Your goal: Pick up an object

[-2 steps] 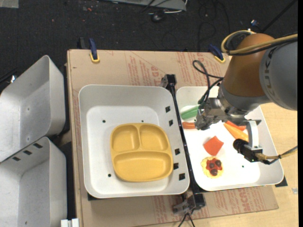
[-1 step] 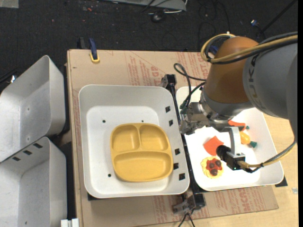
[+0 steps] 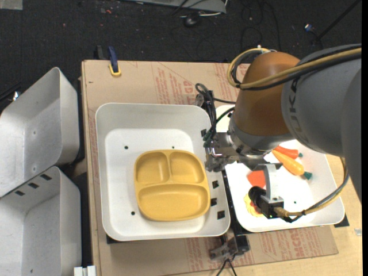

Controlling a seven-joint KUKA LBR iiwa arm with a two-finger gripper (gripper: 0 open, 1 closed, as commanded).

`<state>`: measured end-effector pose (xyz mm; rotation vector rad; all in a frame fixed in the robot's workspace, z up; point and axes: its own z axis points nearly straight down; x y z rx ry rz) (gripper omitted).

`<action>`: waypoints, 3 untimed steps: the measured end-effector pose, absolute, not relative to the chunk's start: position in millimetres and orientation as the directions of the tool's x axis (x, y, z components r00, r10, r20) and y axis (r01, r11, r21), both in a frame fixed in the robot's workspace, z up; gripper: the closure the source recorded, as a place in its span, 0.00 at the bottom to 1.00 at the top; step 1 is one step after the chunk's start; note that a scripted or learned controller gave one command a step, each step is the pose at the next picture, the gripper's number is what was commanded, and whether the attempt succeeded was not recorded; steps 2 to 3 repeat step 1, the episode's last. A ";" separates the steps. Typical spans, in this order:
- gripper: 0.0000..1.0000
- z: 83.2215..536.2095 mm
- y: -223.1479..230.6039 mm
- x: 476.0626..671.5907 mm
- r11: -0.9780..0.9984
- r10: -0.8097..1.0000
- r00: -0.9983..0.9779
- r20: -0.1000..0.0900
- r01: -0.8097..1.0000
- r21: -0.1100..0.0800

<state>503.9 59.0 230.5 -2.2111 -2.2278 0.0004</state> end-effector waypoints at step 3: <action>1.00 231.3 99.4 486.0 0.008 1.000 -0.008 0.001 1.000 -0.003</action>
